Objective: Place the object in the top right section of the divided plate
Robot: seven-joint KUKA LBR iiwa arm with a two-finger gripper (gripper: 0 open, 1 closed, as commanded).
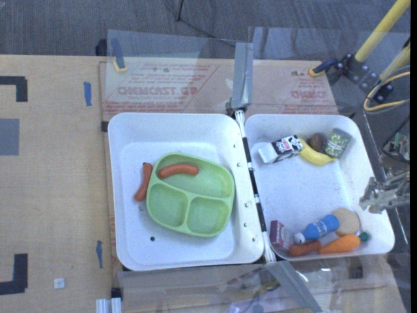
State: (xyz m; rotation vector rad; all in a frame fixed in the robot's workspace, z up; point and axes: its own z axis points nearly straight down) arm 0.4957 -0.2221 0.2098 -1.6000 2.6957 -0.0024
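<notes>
Camera view, from above at a slant. A pale wooden bench top (52,194) carries black corner marks and strips of blue tape; grey carpet (78,12) lies beyond its far edge, with a dark cable trailing across it. Clear acrylic sheets with red lettering (163,87) stand behind two shallow white bins set side by side.

The left white bin (124,240) holds a light green divided plastic plate (190,204) with three sections. An orange-red toy sausage (178,170) lies in the far section of the plate, toward its left. A second orange-red sausage (143,181) lies on the bin floor, just beside the plate's left rim.

The right white bin (306,194) holds a black-and-white small carton (281,149), a yellow toy banana (316,156) and a green can (337,143) at the far side. At the near side lie a blue bottle (320,227), an orange toy carrot (340,244) and a tan round piece (346,220).

The grey metal gripper (384,197) sits at the right bin's right rim; whether it is released or clenched cannot be told.
</notes>
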